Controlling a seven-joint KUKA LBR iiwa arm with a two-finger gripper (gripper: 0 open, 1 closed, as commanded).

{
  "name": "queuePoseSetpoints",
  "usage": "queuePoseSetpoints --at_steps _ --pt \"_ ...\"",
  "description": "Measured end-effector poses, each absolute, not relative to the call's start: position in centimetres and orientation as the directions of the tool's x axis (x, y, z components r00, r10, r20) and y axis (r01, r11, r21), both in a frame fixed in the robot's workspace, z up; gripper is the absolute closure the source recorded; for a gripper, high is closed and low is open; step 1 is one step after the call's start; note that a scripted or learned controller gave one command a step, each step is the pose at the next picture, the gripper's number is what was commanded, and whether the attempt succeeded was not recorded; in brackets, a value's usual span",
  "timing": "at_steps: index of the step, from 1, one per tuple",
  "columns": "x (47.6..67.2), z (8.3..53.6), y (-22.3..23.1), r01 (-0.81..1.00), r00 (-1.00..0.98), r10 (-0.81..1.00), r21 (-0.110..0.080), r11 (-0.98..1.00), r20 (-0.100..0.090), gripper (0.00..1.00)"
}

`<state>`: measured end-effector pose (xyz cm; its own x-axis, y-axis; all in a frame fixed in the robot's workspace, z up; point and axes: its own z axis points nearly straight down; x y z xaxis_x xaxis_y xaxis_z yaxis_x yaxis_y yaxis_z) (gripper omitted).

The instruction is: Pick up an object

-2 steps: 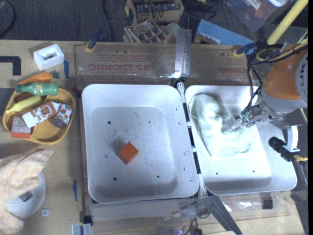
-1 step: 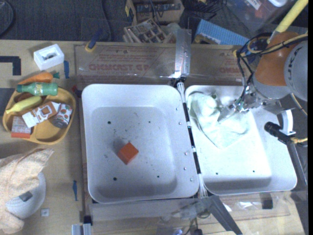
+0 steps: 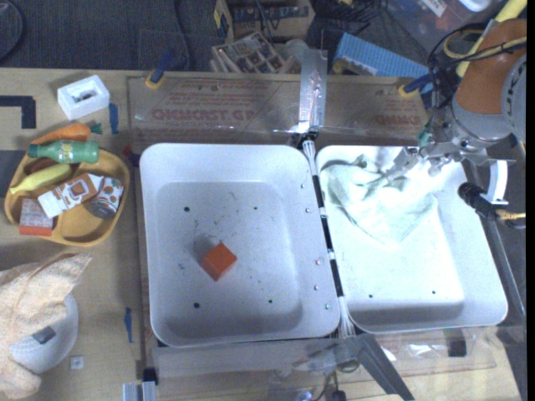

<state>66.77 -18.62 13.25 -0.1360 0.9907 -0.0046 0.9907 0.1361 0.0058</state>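
A pale, whitish-green cloth lies crumpled in the back half of the right bin. Its upper part is drawn up in a peak to my gripper, which reaches in from the right and is shut on that bunched fabric. The cloth's lower corner hangs in a point toward the bin's middle. An orange-red cube sits alone on the floor of the left bin, far from the gripper.
A yellow bowl with toy food stands left of the bins, with a beige cloth below it. A clear panel runs behind the bins. The arm's orange band is at the upper right.
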Motion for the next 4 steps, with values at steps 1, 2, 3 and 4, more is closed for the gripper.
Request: queuePoseSetpoints --at_steps 1,2,3,4 --pt "66.9 8.9 -21.1 0.969 -0.247 0.969 -0.006 0.248 0.014 0.0" --pt "67.2 10.1 -21.1 0.968 -0.252 0.968 0.006 0.252 -0.002 1.0" --pt "67.1 10.0 -20.8 0.967 -0.253 0.967 0.002 0.253 0.007 0.0" --pt "66.7 8.8 -14.6 0.909 -0.416 0.909 -0.001 0.416 -0.006 0.0"
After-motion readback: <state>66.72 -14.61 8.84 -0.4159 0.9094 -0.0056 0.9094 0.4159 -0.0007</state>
